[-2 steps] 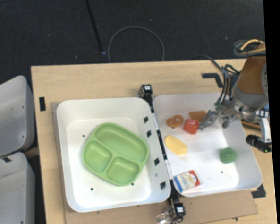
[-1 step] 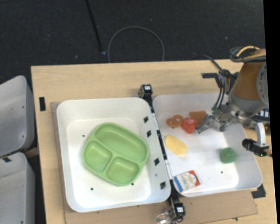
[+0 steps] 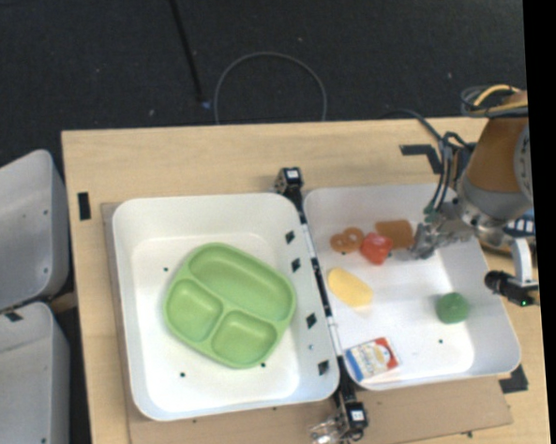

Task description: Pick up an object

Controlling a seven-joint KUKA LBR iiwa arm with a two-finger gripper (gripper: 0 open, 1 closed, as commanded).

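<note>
Green plate (image 3: 229,305), white bins (image 3: 131,272), yellow lump (image 3: 350,287), red ball (image 3: 376,248), green ball (image 3: 452,307), perhaps brown block (image 3: 393,231).

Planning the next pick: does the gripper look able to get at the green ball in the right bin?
Probably yes: the green ball lies alone on bare floor of the right bin, nothing over it, with the gripper nearby.

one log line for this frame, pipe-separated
gripper low in right bin, beside brown block | nothing seen held | red ball, yellow piece, green ball loose | left bin: green divided plate
</note>
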